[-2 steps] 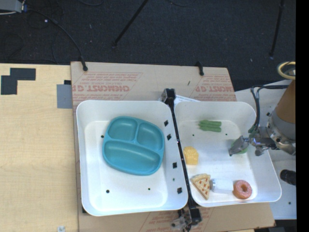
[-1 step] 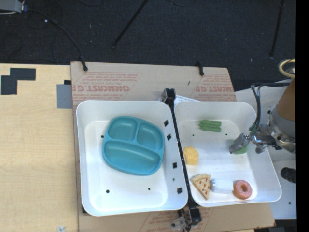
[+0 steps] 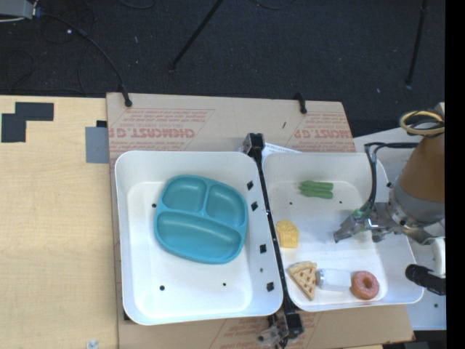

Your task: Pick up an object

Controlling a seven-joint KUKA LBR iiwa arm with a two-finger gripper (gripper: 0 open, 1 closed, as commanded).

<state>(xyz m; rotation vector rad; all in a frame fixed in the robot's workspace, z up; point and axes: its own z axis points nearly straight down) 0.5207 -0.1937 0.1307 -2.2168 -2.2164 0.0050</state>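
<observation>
Doughnut [image 3: 365,285], pink-brown and ring-shaped, lies just below the gripper [image 3: 346,233] in the right bin [image 3: 328,167]. Gripper detail is blurred; grip state cannot be told. Pizza slice [image 3: 304,278] lies lower left, green beans [image 3: 317,189] above.

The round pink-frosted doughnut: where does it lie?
The round pink-frosted doughnut lies in the right white bin's near right corner, right of the pizza slice.

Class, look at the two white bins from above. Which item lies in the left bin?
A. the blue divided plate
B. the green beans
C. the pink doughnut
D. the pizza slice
A. The blue divided plate lies alone in the left bin, while the doughnut, green beans and pizza slice all lie in the right bin.
</observation>
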